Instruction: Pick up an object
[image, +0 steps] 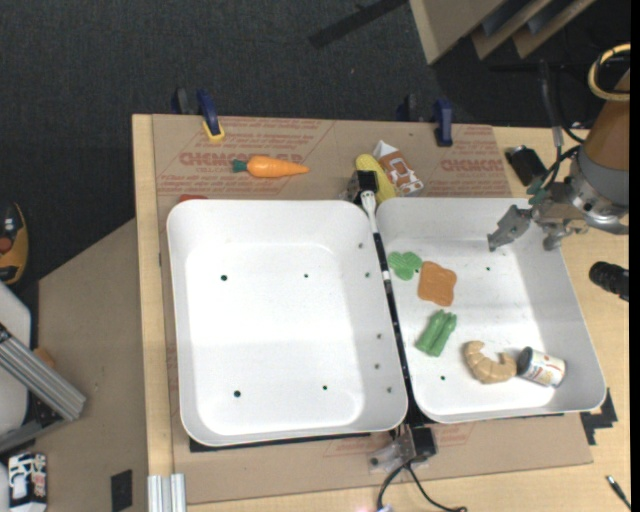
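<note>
Red block lettering runs across the brown cardboard sheet (330, 150) under the bins, toward twelve o'clock; it seems to begin "CHEM", but the rest is too faint to read. No other text is readable.

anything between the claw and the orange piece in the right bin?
No. In the camera view, the stretch of right bin floor from the claw down-left to the orange piece is bare white, apart from a small dark dot.

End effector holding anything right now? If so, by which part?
Nothing held. The end effector hangs open over the right bin's upper right corner, apart from the toys.
</note>
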